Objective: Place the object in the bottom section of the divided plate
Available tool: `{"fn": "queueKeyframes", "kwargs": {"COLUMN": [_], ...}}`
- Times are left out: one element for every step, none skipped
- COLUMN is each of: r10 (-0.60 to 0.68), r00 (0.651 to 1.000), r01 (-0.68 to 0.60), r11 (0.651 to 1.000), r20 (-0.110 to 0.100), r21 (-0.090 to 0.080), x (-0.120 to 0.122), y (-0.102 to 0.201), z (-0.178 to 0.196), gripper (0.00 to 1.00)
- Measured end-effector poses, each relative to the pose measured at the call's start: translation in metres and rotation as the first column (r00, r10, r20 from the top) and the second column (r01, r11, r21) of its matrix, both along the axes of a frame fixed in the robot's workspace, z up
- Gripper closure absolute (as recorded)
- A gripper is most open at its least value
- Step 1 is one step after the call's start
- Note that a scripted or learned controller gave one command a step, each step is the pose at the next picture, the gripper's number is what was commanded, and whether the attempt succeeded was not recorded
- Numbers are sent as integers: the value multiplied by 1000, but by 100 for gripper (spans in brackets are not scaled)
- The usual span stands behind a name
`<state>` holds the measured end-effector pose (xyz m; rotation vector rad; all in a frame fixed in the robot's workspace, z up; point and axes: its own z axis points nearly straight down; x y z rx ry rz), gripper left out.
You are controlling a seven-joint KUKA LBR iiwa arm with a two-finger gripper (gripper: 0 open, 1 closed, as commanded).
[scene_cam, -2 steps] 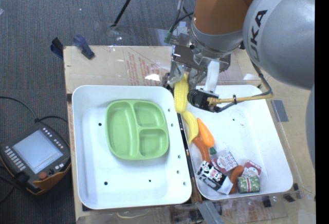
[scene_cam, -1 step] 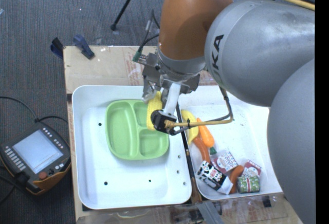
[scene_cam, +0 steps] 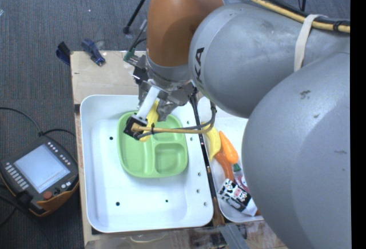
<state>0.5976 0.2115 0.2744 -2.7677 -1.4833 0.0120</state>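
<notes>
Left shallow white plastic bin (scene_cam: 103, 196): light-green three-section plastic divided plate (scene_cam: 166, 159), centre toward 12 o'clock. Gripper (scene_cam: 162, 109) over the plate's 12 o'clock rim; can't tell its opening or any load. Right white bin (scene_cam: 231, 215): yellow banana (scene_cam: 213, 142) and orange carrot (scene_cam: 229, 151) at 12 o'clock, black-and-white packet (scene_cam: 235, 195) at 6 o'clock.

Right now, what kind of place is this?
Probably a robot lab: a big grey robot arm reaches over a white bin on a bench, and a control pad with a screen lies on the carpet.
</notes>
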Motion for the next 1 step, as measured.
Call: {"fn": "queueKeyframes", "kwargs": {"r10": [0], "r00": [1000], "r01": [0], "r11": [1000], "r20": [0], "r21": [0], "x": [0], "y": [0], "z": [0], "gripper": [0]}}
